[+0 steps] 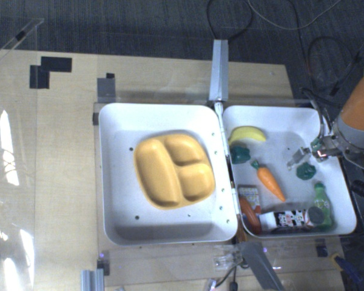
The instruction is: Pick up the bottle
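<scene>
The bottle [320, 206], green w/ a grey cap, lies in the near right corner of the right bin [285, 119], tipped against the wall, cap end toward the near rim. Just left of it, along the near wall, a flat black-and-white box [289, 219] lies on its side; these look dumped in, not arranged, so they've settled into the low edge.

My gripper [304, 155] hangs over the right bin, a bit back from the bottle, w/ a small dark green piece [306, 172] between us. Nothing's in my grip. Whether my jaws are spread or pressed together, I can't tell from here, too small and blurred. I'd judge I'm not yet over the target; the bottle being hard against the wall could make the grab awkward.

Rest of the right bin: a banana [248, 134] at the far left, a teal lump [240, 154] below it, a carrot [270, 183] mid-bin, a reddish thing [250, 214] at the near left corner.

Left bin [112, 180] holds one item, a yellow divided tray [173, 169], sitting about centre.
</scene>
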`<state>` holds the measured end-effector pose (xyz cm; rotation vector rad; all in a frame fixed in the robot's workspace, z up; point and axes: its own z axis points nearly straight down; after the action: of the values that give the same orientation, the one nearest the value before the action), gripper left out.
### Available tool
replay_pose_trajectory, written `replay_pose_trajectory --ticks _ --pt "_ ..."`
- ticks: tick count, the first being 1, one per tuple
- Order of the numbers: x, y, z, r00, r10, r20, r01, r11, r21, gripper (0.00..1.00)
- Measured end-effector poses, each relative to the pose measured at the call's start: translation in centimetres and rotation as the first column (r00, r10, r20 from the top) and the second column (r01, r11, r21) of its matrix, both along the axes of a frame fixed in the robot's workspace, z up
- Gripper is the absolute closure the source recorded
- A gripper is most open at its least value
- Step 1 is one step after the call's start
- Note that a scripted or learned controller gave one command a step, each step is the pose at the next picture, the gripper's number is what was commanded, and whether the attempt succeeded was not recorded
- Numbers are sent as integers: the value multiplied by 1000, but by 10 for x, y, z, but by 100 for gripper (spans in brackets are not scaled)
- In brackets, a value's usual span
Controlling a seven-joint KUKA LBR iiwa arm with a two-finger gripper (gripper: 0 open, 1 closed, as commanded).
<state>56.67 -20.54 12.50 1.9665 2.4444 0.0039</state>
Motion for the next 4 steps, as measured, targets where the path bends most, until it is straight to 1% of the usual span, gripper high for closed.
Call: replay_pose_trajectory --ticks 1,2,3,4 --pt "-4 0 -37 999 -36 5 36 999 -1 0" --pt "-1 0 -23 999 -34 15 34 999 -2 100" --pt "10 67 24 984 -177 1 177 984 1 100" --pt "10 157 60 906 -422 -1 422 906 3 100"
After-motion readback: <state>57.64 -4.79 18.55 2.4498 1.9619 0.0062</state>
